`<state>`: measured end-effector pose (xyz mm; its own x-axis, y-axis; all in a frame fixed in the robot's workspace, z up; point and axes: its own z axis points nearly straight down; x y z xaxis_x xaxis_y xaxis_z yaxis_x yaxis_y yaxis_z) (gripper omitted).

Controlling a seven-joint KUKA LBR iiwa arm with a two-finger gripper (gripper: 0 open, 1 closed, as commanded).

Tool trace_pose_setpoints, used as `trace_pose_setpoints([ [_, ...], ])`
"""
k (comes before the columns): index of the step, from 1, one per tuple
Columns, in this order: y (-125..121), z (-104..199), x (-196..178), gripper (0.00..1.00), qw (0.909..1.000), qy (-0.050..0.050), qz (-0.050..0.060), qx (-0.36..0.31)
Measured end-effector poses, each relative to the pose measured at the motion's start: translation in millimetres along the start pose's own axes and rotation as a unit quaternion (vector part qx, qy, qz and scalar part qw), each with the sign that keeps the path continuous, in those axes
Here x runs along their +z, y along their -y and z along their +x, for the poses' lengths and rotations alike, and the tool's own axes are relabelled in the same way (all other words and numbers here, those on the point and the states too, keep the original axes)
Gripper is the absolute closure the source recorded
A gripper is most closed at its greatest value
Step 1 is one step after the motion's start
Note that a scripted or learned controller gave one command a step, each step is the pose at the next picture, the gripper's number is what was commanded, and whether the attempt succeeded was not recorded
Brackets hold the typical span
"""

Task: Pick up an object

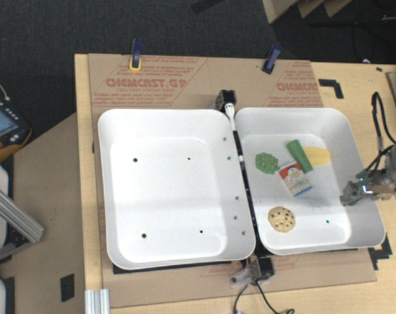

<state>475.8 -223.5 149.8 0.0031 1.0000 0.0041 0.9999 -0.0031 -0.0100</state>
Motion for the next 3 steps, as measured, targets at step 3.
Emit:
trace_pose_setpoints([
  [3, -3, 189, -205, 1.0, 0.9999, 0.001, -0.012, -0.006],
])
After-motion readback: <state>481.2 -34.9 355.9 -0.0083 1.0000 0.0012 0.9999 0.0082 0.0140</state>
